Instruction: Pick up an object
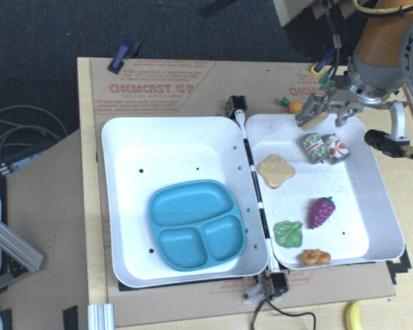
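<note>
One open, empty gripper [326, 113] hovers just above the crumpled packet [321, 148] in the right bin [372, 184].

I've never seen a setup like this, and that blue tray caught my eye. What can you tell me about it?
The blue tray is a light-blue divided plate, smooth and plastic-looking, with rounded corners. Raised ridges split it into three compartments: one long one along the far side and two smaller ones on the near side. It lies flat, turned at a slight angle, on the floor of the left white bin, toward its near right corner. It holds nothing. It touches only the bin floor.
</note>
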`<state>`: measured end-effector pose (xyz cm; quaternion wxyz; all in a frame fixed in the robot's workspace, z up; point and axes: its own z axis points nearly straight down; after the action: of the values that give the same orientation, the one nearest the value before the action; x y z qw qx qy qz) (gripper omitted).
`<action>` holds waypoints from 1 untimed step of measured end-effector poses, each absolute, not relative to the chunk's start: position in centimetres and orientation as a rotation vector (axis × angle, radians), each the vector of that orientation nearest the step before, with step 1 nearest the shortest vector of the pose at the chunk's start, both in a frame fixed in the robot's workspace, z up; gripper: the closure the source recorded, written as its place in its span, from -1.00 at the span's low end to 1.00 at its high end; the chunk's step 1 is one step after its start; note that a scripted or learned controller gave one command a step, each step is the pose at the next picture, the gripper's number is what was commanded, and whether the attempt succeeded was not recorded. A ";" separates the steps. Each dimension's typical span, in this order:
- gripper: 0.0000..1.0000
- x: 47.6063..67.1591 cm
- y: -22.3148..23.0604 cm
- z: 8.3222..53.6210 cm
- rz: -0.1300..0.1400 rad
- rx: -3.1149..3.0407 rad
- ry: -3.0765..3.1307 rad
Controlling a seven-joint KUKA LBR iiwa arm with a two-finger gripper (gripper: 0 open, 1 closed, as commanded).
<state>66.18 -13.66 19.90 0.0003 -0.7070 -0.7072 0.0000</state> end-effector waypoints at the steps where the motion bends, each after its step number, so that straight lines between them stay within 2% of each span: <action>1: -1.00 63.4 -13.6 10.8 -0.013 -2.232 -2.234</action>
<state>63.38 -13.64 10.82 -0.0083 -0.7067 -0.7075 -0.0042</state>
